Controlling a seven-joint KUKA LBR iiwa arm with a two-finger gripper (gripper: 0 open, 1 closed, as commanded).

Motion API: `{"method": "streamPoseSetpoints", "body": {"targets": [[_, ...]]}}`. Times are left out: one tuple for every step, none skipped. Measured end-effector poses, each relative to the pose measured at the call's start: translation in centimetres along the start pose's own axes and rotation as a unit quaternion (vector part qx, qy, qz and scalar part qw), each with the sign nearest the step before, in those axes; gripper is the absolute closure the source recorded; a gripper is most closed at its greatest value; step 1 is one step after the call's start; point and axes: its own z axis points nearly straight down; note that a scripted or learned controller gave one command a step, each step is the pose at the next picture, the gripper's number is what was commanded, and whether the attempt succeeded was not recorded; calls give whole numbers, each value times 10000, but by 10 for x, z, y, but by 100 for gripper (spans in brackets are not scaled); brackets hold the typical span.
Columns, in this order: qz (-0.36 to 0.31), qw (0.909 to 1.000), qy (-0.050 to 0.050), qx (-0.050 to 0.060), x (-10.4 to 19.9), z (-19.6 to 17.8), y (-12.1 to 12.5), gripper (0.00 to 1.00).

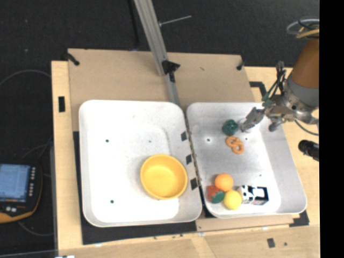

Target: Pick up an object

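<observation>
Meanwhile, left bin (107, 122) holds a yellow bowl (163, 176); open pincer (262, 121) empty above right bin (279, 165).

Left bin (107, 122): 1 obstacle, a yellow bowl (163, 176) near the front right corner; the rest of the floor is open to approach.

Right bin (279, 160): a green object (230, 127) and an orange pretzel-shaped piece (235, 144) occupy the upper centre. 4 items crowd the front edge: an orange ball (224, 182), a red-and-green item (216, 195), a yellow ball (233, 200) and a black-and-white block (253, 194). The strip between the 2 groups is free. A slanted metal post (153, 34) crosses above the rear of the bench.
</observation>
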Motion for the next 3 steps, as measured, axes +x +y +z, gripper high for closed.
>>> {"method": "streamPoseSetpoints", "body": {"targets": [[0,10000,0,0,0,0,0,0],[16,10000,-5,32,5,59,-7,0],[19,10000,-7,35,0,121,-11,0]]}}
